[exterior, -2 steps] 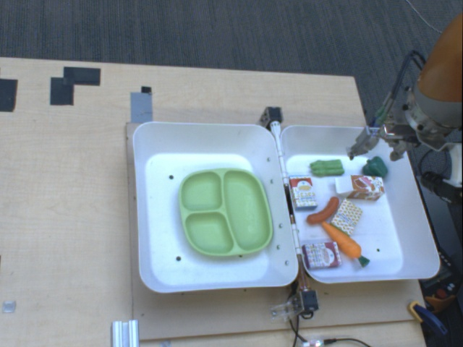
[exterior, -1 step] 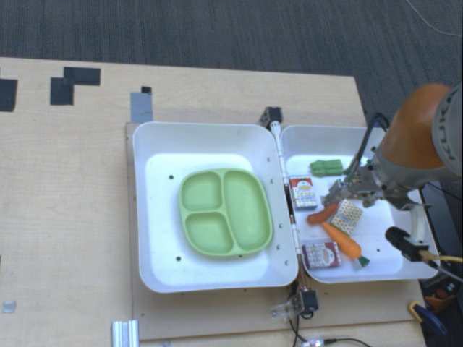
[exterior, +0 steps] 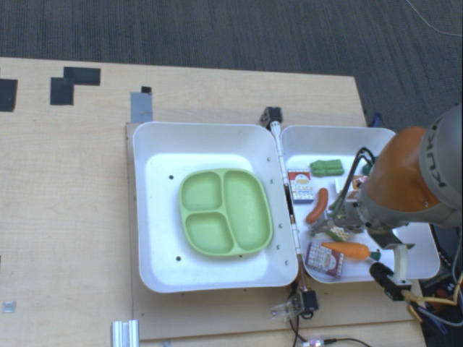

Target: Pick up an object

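Two shallow white bins are sitting side by side on a pale wooden tabletop (exterior: 65, 194), with dark carpet lying beyond its far edge. The left bin (exterior: 155, 266) is carrying a light green divided plate (exterior: 226, 212) with three compartments, lying flat near the bin's middle. The right bin (exterior: 427, 262) is holding a cluster of small toy foods: a green leafy piece (exterior: 326, 168) is lying toward the far side, a small red-and-white box (exterior: 300, 184) is resting by the bin's left wall, a red sausage (exterior: 317, 205) is lying at a slant just right of that box, an orange carrot (exterior: 349, 250) with a green tip is lying nearer the front, and a printed packet (exterior: 324, 259) is sitting just left of the carrot, touching or nearly touching it. The grey arm with its orange band (exterior: 401, 176) is reaching in from the right and hanging over the middle of the right bin, covering much of it. The end effector (exterior: 331, 226) is sitting low among the items, between the sausage and the carrot; whether its fingers are spread or closed cannot be told from this angle, and nothing is visibly caught between them. Black cables are trailing along the wrist and at the near right corner of the tabletop.
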You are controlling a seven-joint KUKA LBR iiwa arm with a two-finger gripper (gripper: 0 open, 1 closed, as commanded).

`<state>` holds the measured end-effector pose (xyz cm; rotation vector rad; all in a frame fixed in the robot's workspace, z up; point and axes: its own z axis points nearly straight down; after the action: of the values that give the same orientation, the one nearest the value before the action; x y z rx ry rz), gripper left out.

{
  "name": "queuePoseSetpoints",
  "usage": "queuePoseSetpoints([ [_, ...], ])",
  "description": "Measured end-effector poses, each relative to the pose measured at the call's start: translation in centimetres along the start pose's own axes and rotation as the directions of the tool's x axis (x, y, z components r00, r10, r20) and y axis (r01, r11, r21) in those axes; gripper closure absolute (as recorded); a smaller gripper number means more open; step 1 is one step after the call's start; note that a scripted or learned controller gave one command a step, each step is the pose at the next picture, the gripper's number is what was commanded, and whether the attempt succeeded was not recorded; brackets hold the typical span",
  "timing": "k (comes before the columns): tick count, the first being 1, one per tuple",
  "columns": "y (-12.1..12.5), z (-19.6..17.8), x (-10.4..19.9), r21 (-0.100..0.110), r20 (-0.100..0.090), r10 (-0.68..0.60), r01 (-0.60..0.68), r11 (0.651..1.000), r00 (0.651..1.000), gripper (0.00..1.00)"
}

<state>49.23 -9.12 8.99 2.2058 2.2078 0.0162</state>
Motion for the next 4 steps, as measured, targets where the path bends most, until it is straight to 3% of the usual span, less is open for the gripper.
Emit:
queuePoseSetpoints([
  [1,0.4,-1.3,0.1,-0.008,-0.002,-0.002,0.002,1.000,1.000,1.00],
  [2,0.3,-1.2,0.2,-0.007,-0.002,-0.003,0.003,1.000,1.000,0.00],
  [3,0.5,-2.3,0.2,-0.011,-0.002,-0.004,0.004,1.000,1.000,1.00],
  [4,0.5,-2.3,0.2,-0.011,-0.002,-0.004,0.004,1.000,1.000,0.00],
])
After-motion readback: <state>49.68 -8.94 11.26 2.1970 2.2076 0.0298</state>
